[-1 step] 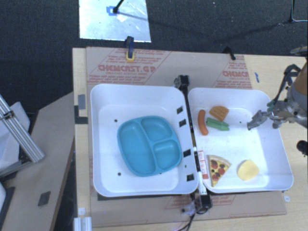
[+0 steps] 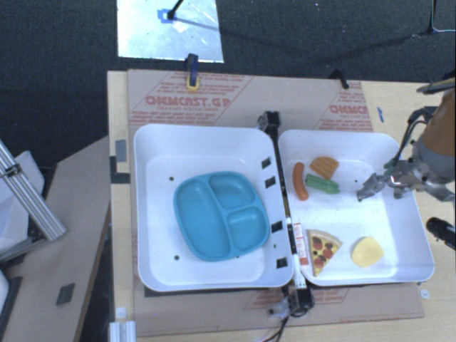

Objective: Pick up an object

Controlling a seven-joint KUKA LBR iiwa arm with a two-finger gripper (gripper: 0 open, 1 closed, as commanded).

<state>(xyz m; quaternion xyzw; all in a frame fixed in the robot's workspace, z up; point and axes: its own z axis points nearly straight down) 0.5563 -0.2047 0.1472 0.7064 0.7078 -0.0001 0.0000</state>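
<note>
Over the right bin (image 2: 407,155), arm cut off at frame edge, pincer (image 2: 381,186) hangs spread, gripping nothing.

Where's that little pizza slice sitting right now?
The pizza slice lies in the right bin, at its near left corner beside the divider, with the yellow cheese piece to its right.

your gripper (image 2: 377,186) hangs over the right bin (image 2: 410,226); just to its left lie the green bean (image 2: 322,185), bread (image 2: 324,166) and sausage (image 2: 300,181); cheese (image 2: 367,251) sits below it.
</note>
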